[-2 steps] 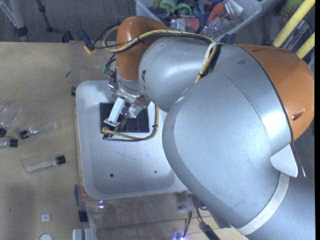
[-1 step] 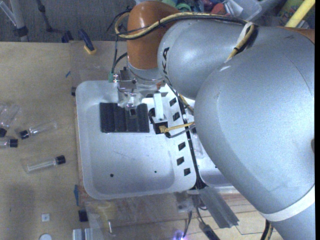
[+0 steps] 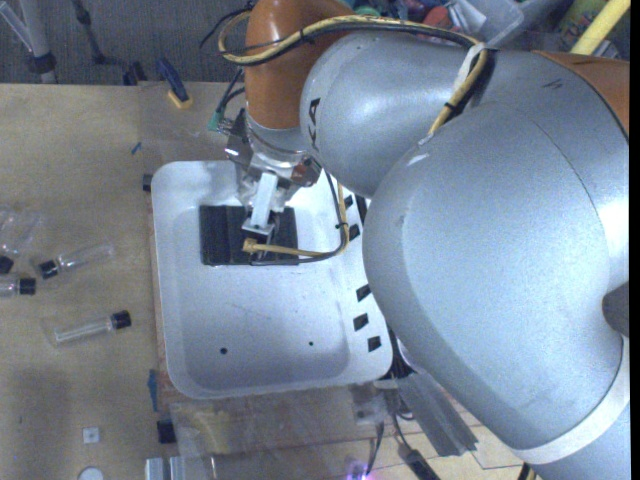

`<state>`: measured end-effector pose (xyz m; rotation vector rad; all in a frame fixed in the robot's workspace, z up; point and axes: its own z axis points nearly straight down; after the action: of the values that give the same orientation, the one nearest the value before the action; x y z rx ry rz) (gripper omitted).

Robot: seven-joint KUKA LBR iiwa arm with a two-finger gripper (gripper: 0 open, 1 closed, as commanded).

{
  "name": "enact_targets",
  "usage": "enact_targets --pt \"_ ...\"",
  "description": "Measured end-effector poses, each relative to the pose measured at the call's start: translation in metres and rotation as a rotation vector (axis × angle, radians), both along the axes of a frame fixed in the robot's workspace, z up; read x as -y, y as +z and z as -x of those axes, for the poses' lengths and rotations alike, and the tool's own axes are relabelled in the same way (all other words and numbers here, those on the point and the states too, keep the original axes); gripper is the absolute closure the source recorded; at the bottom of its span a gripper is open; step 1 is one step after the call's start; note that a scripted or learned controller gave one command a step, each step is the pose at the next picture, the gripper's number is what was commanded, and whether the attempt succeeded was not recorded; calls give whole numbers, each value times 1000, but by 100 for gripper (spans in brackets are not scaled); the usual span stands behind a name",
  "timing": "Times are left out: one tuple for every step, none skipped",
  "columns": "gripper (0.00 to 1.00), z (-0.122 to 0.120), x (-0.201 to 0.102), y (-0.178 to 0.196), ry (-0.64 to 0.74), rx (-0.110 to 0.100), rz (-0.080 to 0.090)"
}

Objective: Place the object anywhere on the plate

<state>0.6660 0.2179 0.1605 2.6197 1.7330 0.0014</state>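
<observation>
- The table [image 3: 70, 138] is pale wood, seen at a slant.
- A white bin [image 3: 250, 348] sits on it, near the middle.
- 3 clear vials with black caps lie left of the bin: one [image 3: 75, 259] uppermost, one [image 3: 92, 326] lower down, one [image 3: 15, 287] at the left edge.
- A blue clip [image 3: 172, 83] lies near the table's far edge.
</observation>
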Motion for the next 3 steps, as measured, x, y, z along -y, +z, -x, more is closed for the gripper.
enact_targets --pt "100 74 -6 114 676 -2 0" --pt "100 156 3 255 335 -1 1" --pt "100 188 -7 173 -87 -7 2"
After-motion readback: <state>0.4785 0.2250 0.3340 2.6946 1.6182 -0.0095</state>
